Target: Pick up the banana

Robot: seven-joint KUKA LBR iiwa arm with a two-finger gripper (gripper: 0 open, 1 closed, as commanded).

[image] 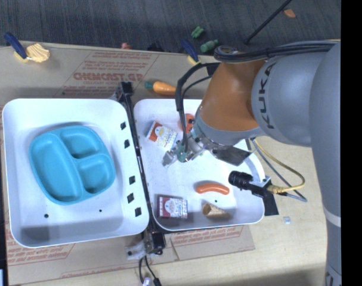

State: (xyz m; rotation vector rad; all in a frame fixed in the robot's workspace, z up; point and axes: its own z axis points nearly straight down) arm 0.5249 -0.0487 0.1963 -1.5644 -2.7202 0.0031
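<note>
The gripper hangs low in the right bin, its grasp impossible to tell, and no banana is visibly held, so the pick looks undone.

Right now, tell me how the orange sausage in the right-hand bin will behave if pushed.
The sausage looks rounded and lies loose on the smooth bin floor, so it will probably roll or slide. It looks small, so it is likely light. Its glossy skin may be slippery.

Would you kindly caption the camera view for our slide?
KUKA arm's gripper hovers in the right bin among small items; blue tray sits in the left bin.
</note>
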